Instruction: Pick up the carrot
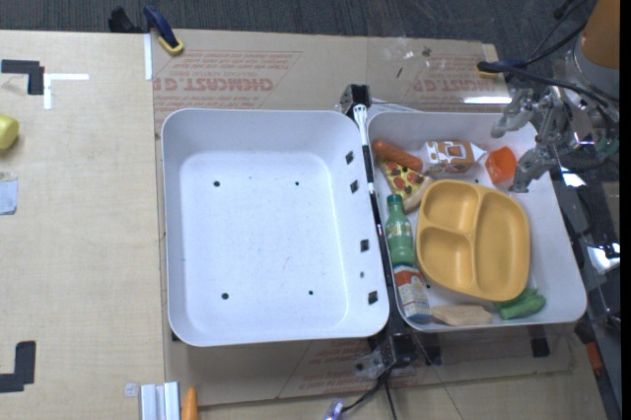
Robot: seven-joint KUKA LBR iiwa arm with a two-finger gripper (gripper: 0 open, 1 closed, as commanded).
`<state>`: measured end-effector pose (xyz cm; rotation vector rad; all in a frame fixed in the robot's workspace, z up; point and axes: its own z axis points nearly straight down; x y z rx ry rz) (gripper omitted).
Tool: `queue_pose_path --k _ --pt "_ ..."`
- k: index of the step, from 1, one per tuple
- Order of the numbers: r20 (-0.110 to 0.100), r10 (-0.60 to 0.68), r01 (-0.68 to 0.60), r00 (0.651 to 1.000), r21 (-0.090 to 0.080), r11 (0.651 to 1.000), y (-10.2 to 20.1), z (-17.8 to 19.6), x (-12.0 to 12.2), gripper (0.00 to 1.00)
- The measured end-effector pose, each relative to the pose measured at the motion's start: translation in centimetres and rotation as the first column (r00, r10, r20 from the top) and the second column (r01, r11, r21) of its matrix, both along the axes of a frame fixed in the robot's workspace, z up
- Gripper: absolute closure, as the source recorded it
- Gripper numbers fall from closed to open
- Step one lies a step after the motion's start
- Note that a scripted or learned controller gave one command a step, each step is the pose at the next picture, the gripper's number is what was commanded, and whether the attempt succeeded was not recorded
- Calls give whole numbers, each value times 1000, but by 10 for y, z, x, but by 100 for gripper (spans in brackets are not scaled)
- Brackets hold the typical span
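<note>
At the right bin's (575, 310) far right corner, the gripper (523, 148) hangs with its two fingers (533, 170) spread apart and nothing between them. One carrot (501, 165) lies just left of the lower finger, close to it, though I cannot tell whether they touch. It shows as a short orange stub whose long axis seems to slant from upper left down toward that finger; which end is the tip I cannot tell. Two white bins sit side by side on the desk (79, 241); the left bin (177, 310) is well away from the fingers. Counted leftward from the fingers in the right bin: one small printed packet (450, 154), one reddish sausage (396, 155) and one pizza slice (401, 178). Below the fingers lies one yellow divided plate (473, 241) with three compartments, and left of it one green bottle (399, 233) and one can (412, 296). One green vegetable (522, 306) rests at the near wall.
</note>
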<state>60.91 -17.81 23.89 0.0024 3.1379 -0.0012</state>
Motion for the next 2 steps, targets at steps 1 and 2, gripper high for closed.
queue_pose_path --k 1,2 --pt "10 164 -164 986 -5 986 -25 -126 -32 0" --pt "25 -66 66 997 -7 998 -6 -134 -33 0"
